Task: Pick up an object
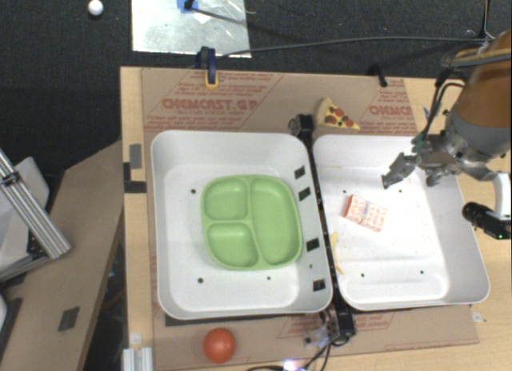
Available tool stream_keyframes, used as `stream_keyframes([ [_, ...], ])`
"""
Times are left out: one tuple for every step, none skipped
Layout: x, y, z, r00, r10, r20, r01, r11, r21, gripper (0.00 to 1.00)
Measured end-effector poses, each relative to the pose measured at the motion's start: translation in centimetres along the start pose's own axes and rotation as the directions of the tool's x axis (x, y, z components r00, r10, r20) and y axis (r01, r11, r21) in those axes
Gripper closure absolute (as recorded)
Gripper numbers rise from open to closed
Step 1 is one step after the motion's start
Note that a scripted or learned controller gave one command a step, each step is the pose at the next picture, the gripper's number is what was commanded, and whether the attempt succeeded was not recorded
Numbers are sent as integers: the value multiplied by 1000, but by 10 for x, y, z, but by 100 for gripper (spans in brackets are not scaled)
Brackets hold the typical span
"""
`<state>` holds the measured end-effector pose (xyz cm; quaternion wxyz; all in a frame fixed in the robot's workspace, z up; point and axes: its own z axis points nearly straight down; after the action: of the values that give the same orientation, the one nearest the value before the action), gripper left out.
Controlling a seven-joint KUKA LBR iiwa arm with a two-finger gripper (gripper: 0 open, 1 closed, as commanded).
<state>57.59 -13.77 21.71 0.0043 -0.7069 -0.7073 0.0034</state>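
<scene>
We are hovering our gripper, holding nothing, above-right of the red-and-white packet, pickup not begun.

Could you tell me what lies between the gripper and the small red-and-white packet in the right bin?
In the camera view, only bare white floor of the right bin separates the gripper from the red-and-white packet; the packet lies below-left of it.

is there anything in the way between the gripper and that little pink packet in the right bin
Nothing visible. The gripper hovers over the right bin, up and right of the pink packet, with only bare white bin floor between them.
</scene>
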Motion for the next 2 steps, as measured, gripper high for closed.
stream_keyframes([
  [0, 3, -7, 1000, -3, 2, 3, 1000, -12, 0],
  [-10, 5, 45, 1000, -1, 2, 1, 1000, -10, 0],
])
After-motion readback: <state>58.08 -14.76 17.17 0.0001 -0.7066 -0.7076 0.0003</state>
